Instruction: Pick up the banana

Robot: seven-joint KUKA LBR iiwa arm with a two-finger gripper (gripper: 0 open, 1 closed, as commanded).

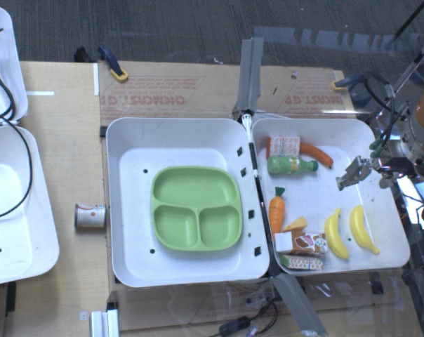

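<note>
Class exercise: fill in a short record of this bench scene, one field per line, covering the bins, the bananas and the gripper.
left bin: holds a green divided plate
right bin: holds toy food
bananas: two, left banana and right banana, side by side near the front right corner
other items: green bottle, carrot
gripper: above the right bin, behind the bananas, holding nothing

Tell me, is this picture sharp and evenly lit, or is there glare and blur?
Camera view: soft, even light, faint shadows; the green divided plate and two bananas look crisp; the end effector is slightly smeared; pale reflections streak the upper right corner.
</note>
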